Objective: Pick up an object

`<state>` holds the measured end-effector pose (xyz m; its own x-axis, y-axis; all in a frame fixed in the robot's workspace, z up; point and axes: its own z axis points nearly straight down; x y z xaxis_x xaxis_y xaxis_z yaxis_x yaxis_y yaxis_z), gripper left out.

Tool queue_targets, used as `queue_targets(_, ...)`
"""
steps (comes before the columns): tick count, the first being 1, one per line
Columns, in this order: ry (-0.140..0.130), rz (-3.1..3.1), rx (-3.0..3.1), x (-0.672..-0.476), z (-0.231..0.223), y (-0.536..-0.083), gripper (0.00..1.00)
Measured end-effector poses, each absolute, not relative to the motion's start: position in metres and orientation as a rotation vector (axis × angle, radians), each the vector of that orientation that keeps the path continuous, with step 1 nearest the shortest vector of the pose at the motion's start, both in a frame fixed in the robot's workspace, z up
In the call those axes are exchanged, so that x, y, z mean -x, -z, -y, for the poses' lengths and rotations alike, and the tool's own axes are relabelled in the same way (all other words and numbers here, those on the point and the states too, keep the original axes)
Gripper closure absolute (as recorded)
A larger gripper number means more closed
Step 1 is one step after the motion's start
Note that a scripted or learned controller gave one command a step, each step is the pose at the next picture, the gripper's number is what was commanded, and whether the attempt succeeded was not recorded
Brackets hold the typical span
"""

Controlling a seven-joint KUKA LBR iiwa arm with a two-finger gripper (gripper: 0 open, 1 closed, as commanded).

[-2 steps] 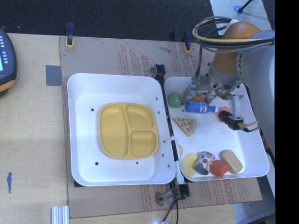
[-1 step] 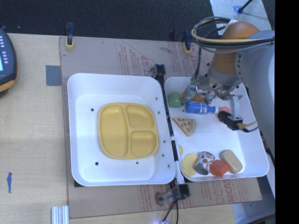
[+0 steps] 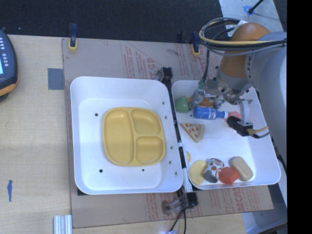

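The right bin point(image 3: 265, 155) holds several small toys: a green piece point(image 3: 182, 104), a blue bottle point(image 3: 206, 113), a pizza-slice wedge point(image 3: 193, 131), a yellow disc point(image 3: 196, 172), a round patterned piece point(image 3: 212, 168), a red piece point(image 3: 227, 176) and a tan bread roll point(image 3: 241, 167). My gripper point(image 3: 208, 97) hangs low over the bin's far left corner, just above the blue bottle and next to the green piece. An orange thing point(image 3: 206, 101) shows right beneath it, mostly hidden.
The left bin point(image 3: 83, 130) holds a yellow divided plate point(image 3: 134, 135). A black clip point(image 3: 166, 74) sits where the bins meet at the back. A handheld pendant point(image 3: 6, 62) lies at the bench's far left. The arm's body covers the right bin's far right corner.
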<state>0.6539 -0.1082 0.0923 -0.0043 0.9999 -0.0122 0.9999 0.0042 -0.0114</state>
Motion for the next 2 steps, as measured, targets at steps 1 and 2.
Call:
queue_targets(1, 0.031, -2.225, -2.217, -0.6533, 0.1056, -0.0921, 0.0)
queue_targets(2, 0.031, -2.225, -2.217, -0.6533, 0.1042, -0.0922, 0.0)
